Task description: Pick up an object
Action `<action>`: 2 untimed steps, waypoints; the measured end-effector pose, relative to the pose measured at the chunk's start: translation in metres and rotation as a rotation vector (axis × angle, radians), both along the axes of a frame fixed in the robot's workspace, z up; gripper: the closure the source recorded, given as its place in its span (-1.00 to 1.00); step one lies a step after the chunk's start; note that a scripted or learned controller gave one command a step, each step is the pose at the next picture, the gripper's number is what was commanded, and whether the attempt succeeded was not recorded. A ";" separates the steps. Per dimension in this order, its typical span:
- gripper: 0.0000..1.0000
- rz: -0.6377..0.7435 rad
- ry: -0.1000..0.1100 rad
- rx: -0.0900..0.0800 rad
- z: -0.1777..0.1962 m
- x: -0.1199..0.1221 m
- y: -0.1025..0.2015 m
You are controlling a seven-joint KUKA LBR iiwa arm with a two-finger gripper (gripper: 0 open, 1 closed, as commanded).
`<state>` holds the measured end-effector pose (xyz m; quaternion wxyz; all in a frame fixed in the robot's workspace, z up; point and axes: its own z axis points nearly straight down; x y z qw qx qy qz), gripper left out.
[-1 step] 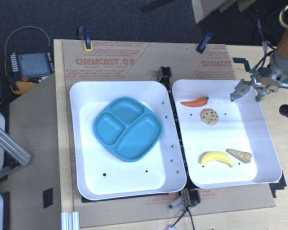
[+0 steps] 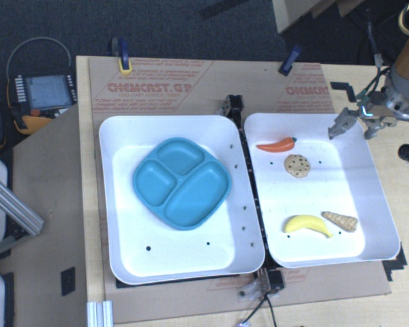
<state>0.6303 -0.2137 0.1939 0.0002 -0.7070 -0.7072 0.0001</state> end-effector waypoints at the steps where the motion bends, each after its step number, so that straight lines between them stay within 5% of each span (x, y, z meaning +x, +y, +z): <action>1: -1.00 -0.001 0.005 0.002 -0.051 -0.011 0.002; 2: -1.00 0.000 0.003 0.002 -0.102 -0.011 0.002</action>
